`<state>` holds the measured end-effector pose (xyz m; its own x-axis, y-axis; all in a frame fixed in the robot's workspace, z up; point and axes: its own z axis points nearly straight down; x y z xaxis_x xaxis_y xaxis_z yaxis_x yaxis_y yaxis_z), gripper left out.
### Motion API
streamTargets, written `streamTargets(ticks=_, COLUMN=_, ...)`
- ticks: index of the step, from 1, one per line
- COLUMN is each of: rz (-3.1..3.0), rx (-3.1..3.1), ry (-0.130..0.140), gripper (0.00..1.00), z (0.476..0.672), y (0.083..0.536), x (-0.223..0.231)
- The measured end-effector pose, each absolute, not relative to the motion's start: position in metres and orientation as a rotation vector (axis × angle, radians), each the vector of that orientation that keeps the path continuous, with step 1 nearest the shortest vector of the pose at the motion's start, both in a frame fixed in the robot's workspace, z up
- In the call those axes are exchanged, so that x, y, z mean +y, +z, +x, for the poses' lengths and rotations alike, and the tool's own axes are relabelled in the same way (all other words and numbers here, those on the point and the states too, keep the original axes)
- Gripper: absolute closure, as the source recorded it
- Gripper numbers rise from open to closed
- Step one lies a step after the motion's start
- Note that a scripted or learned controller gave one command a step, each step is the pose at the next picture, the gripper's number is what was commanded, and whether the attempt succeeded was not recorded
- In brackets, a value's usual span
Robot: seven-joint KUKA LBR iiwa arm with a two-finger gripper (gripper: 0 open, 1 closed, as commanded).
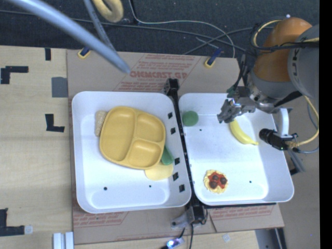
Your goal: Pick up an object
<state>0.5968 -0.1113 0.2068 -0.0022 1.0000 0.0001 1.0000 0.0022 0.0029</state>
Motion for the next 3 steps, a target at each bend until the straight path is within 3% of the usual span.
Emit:
streamTargets(ticks=1, rz=2.219, rx=2.222, ry=0.002, gripper=1.0, z=0.59, y=0.251, x=-0.112)
streamTargets(ticks=3, rz=2.216, rx=2.23, ry=-0.001, gripper=1.0, z=0.567, y=0.244, x=-0.016)
